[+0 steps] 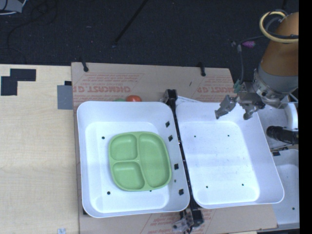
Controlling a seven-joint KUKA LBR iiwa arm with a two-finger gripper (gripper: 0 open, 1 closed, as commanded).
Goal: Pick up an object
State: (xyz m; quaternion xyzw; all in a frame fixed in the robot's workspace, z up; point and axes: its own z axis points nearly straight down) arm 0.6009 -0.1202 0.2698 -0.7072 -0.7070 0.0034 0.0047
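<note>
One green divided plate (pixel 140 161) lies flat in the left bin (pixel 92 116), probably light, stiff and slick, so its raised rim or a divider ridge suits gripping, while the end effector (pixel 237 109) hangs released, grasping nothing, over the right bin (pixel 265 145).

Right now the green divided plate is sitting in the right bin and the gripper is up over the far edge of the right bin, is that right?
Not quite. The camera view shows the green divided plate in the left bin, not the right bin. The gripper is indeed over the right bin's far edge.
</note>
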